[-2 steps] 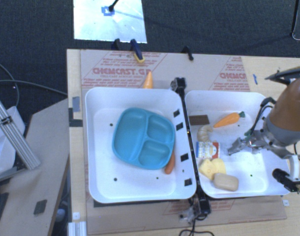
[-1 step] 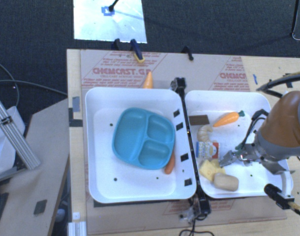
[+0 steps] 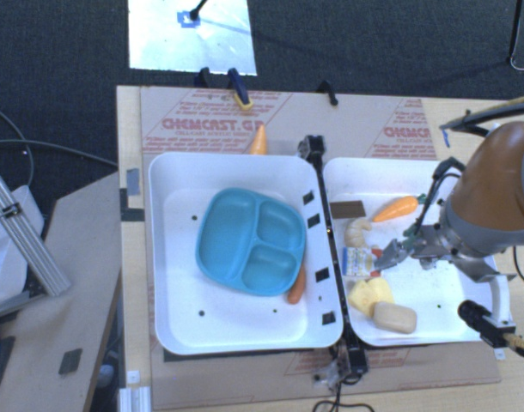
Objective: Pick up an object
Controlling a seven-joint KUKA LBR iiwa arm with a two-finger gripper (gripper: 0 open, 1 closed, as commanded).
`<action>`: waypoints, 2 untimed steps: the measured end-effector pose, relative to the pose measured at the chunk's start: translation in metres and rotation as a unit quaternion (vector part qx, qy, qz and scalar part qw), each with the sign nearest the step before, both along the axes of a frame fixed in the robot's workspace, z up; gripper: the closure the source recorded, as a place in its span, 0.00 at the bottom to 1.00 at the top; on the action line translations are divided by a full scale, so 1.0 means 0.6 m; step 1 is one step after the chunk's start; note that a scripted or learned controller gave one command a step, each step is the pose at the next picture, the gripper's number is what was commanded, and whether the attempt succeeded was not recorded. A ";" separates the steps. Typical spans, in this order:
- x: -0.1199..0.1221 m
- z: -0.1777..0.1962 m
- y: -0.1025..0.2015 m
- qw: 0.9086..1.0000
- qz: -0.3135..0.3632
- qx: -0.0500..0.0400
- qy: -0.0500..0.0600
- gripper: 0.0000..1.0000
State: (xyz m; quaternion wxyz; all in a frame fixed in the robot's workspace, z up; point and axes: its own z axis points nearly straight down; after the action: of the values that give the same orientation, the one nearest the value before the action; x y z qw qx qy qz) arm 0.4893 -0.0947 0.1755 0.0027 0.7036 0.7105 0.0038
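My gripper (image 3: pixel 389 255) hangs low over the middle of the right bin (image 3: pixel 417 172), reaching in from the right. Its tip is just right of a small white packet (image 3: pixel 356 261) with a printed label. An orange carrot (image 3: pixel 395 208) lies a little above it, with a pale knobbly piece (image 3: pixel 358 229) and a brown flat block (image 3: pixel 348 210) to the upper left. Below the gripper sit a yellow lump (image 3: pixel 370 293) and a beige loaf-shaped piece (image 3: pixel 394 318). Nothing shows clearly held.
The left bin (image 3: pixel 185 316) holds a blue divided plate (image 3: pixel 252 240) with a small orange piece (image 3: pixel 295 287) at its lower right edge. A black divider (image 3: pixel 324 230) separates the bins. Another orange piece (image 3: pixel 258 139) lies on the cardboard behind the left bin.
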 end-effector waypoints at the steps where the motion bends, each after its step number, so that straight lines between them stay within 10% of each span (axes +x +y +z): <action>1: -0.008 -0.142 -0.043 1.000 -0.006 -0.001 0.008 0.00; 2: 0.030 0.126 0.035 1.000 0.000 -0.001 -0.006 0.00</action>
State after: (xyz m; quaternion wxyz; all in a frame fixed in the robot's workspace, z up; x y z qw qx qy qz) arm 0.5075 -0.0738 0.2508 0.0073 0.7034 0.7108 0.0073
